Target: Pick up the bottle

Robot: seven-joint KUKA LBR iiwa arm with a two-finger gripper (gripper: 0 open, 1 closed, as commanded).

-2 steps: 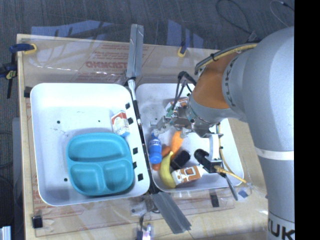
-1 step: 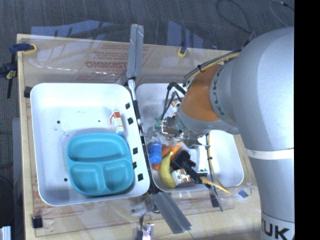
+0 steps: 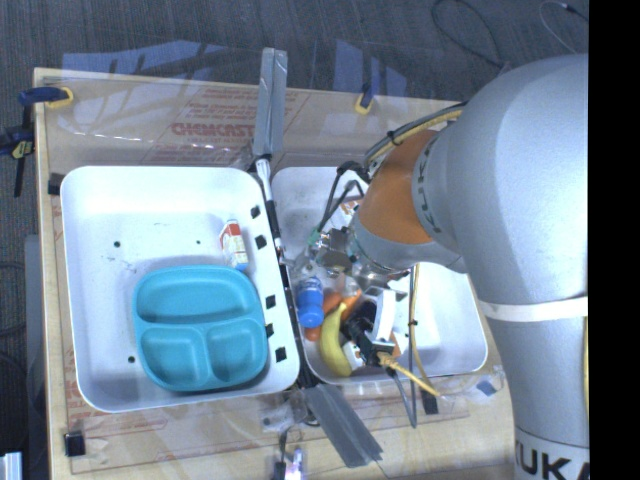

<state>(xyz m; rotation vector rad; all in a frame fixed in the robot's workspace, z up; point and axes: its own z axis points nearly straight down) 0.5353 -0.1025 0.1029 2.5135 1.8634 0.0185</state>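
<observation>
Teal divided tray (image 3: 203, 326) lies in the left bin (image 3: 90, 208), far left of the jaws. Small bottle (image 3: 234, 245) lies above it, long axis roughly upright in view, well left of the gripper (image 3: 345, 268) in the right bin (image 3: 460, 338). Whether the jaws grasp anything cannot be told; wrist hides them.

The left bin (image 3: 90, 268) contains a blue tray (image 3: 200, 326) with three compartments, lying flat in the near half. The right bin (image 3: 455, 343) contains a yellow banana (image 3: 333, 346) beside an orange item (image 3: 352, 299), possibly a carrot. A grey divider (image 3: 269, 103) stands between the bins at the far side. Blue clamps (image 3: 40, 96) grip the bench (image 3: 150, 108) edge.
</observation>
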